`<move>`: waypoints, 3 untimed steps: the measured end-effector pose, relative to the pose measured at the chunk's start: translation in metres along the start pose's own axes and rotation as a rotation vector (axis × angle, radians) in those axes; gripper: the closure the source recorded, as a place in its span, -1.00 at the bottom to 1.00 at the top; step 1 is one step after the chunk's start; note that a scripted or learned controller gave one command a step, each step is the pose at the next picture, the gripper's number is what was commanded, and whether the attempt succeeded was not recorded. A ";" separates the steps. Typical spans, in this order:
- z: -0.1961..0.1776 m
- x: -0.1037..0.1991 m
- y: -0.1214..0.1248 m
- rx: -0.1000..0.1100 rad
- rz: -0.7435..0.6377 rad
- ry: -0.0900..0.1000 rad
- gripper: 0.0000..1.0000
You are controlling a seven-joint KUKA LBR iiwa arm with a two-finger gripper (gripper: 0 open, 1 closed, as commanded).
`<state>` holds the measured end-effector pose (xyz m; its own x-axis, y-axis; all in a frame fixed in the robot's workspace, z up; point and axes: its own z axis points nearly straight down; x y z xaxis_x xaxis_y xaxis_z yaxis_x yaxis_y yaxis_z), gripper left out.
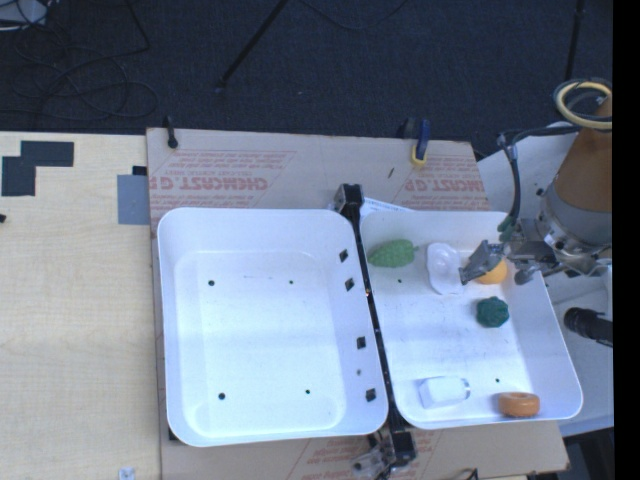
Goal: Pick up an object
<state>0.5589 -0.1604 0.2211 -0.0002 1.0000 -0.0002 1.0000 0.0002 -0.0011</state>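
In the right bin (560,363), my gripper (500,271) hangs low near the far right side, reaching in from the right. Its fingers stand open, one on each side of a small yellow-orange object (493,275) that rests on the bin floor, partly hidden by the left finger (480,262). A white cup-like object (442,266) lies just left of the gripper. A dark green ball (492,313) sits just in front of it. A light green oblong object (392,254) lies at the bin's far left.
A white block (443,390) and an orange disc (519,404) lie by the right bin's near wall. The left bin (175,268) is divided from the right one by a black-clipped rim (362,308). The arm's grey body (585,193) rises at the right.
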 end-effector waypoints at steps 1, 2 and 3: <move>0.133 0.032 0.037 0.010 -0.003 0.004 -1.00; 0.134 -0.030 0.052 0.000 0.003 -0.002 -1.00; 0.133 -0.004 0.087 -0.001 -0.003 0.001 -1.00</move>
<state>0.6452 -0.1644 0.0878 -0.0034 1.0000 0.0004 1.0000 0.0034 0.0001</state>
